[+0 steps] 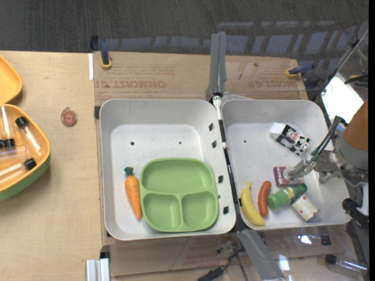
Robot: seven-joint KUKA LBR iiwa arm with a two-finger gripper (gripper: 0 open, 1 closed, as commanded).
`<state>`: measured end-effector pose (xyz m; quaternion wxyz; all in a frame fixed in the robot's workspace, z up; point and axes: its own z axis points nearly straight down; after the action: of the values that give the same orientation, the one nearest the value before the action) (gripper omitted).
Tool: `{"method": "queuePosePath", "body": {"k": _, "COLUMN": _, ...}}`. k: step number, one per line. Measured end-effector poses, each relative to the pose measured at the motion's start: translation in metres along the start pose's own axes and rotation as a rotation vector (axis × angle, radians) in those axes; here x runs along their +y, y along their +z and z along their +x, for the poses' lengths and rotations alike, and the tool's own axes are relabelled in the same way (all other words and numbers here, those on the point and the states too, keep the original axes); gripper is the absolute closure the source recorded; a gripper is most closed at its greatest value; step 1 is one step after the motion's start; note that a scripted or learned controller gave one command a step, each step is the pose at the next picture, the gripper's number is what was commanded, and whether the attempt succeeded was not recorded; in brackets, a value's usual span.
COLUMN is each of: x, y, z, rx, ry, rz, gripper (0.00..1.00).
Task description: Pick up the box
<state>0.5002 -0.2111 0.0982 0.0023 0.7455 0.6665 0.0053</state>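
A small white box (pixel 290 137) printed in black and red lies flat in the far part of the right bin (pixel 246 122). My gripper (pixel 301 170) reaches in from the right edge and hangs low over the bin's near right part, below the box in the view and apart from it. Its tip is just above a maroon packet (pixel 280 175) and a green bottle (pixel 287 196). I see nothing held in it. The grey arm with its orange band (pixel 355 134) stands over the bin's right rim.
A banana (pixel 252 206), a red sausage (pixel 264 198) and a small white and tan carton (pixel 306 208) lie along the right bin's near side. The left bin (pixel 117 127) holds a green divided plate (pixel 179 194) and a carrot (pixel 133 194).
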Motion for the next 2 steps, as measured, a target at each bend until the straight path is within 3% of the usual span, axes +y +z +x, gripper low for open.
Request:
{"method": "queuePosePath", "body": {"k": 1, "x": 0.029, "y": 0.001, "z": 0.058, "rx": -0.005, "ry": -0.003, "rz": -0.003, "gripper": 0.00}}
{"method": "queuePosePath", "body": {"k": 2, "x": 0.069, "y": -0.083, "z": 0.022, "rx": -0.006, "ry": -0.225, "rz": 0.011, "gripper": 0.00}}
